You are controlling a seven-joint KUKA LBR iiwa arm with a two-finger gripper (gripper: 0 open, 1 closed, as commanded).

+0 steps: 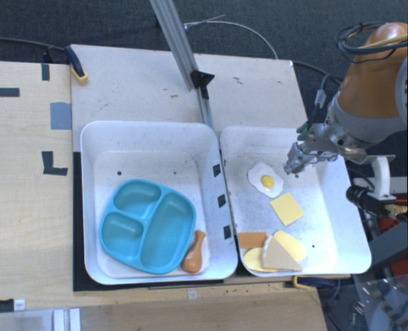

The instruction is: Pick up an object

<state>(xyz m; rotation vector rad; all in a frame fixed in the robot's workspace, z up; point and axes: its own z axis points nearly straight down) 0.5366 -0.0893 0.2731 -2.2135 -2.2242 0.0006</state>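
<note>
Camera view: I see my gripper point(295, 165) hanging in the right bin point(342, 212), just right of the fried egg point(266, 182); whether it is open I cannot tell. A cheese slice point(287, 209) lies nearer. My worry: the egg is flat, so a descent could skid off it.

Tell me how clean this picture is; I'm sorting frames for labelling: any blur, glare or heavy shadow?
Camera view: light is even and soft, with faint shadows under the blue plate and fried egg; no strong glare on the white bins; overall slightly soft, and the pincer is dark and small, its detail hard to read.
</note>
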